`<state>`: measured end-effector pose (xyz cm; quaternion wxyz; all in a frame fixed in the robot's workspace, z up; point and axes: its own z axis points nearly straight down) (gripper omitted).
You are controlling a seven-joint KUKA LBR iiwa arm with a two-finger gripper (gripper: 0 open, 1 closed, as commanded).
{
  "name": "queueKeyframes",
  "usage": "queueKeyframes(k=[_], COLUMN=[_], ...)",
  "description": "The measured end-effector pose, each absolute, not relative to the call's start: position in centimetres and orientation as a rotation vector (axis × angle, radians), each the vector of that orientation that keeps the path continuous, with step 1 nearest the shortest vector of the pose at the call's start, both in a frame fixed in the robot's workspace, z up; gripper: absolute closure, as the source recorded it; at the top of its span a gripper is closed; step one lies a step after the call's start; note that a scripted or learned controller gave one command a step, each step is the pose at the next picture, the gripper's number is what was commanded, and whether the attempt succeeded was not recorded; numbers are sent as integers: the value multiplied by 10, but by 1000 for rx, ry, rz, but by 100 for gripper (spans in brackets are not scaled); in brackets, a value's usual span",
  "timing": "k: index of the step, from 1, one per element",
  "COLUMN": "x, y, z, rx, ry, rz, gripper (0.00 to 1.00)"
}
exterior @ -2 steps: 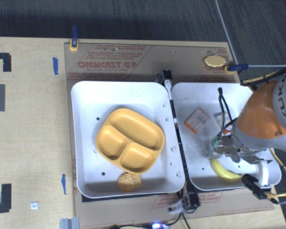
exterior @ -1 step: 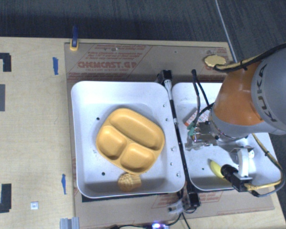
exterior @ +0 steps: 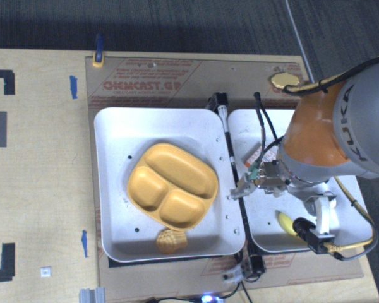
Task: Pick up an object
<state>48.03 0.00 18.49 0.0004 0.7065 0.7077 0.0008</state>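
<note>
In the left bin (exterior: 107, 169) lies a yellow divided plate (exterior: 172, 185), with a tan ball (exterior: 171, 239) just below it. The gripper (exterior: 240, 191) hangs over the rims between the bins; open or closed, I cannot tell. A yellow banana (exterior: 285, 223) lies near, rightward, in the right bin (exterior: 265, 235).

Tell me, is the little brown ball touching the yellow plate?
Touching. The camera view shows the ball tucked right against the lower rim of the plate, with no gap showing between them.
</note>
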Motion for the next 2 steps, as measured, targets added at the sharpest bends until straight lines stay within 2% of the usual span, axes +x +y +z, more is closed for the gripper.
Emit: queueKeyframes(k=[2], x=[480], y=[0], z=[185], rx=[2219], ry=[2223], rz=[2], gripper=[0])
